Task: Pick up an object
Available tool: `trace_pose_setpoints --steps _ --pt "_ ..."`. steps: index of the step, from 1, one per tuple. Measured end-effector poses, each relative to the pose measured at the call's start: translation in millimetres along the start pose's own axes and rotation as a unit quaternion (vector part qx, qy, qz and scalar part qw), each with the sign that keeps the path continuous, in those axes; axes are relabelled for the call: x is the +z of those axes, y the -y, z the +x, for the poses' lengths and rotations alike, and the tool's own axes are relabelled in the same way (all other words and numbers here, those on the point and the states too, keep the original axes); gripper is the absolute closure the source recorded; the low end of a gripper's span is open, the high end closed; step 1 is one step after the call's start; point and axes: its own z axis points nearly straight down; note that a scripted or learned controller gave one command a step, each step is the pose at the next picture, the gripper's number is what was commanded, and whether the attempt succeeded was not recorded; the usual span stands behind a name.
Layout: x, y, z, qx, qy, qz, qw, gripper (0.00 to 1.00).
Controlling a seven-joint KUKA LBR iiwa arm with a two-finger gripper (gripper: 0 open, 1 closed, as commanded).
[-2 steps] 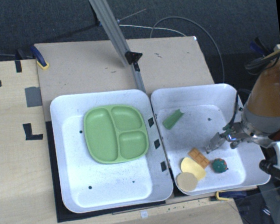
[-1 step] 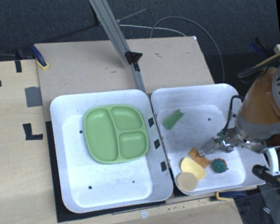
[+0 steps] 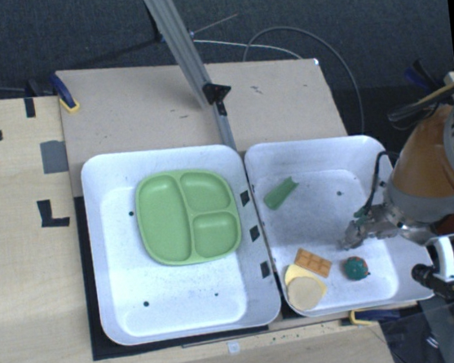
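Observation:
The right bin [image 3: 314,153] holds a green oblong piece [image 3: 280,193] near its back left, an orange waffle-like square [image 3: 312,262] and a pale yellow round piece [image 3: 305,290] at the front left, and a small red-and-green round object [image 3: 355,268] at the front right. My gripper [image 3: 354,236] hangs low over the right side of this bin, just behind the red-and-green object and apart from it. I see nothing between its fingers.
The left bin [image 3: 110,232] holds a green divided plate [image 3: 188,216]. A grey metal pole [image 3: 181,42] slants down to the back of the divider between the bins. Cables run behind the right bin. The arm's body [image 3: 430,164] covers the right bin's right rim.

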Motion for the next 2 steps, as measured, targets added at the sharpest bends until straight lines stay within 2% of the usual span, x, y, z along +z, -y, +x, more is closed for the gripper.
trace_pose_setpoints --steps 2 --pt "-112 6 -16 0.001 0.002 -0.001 1.0000 1.00"
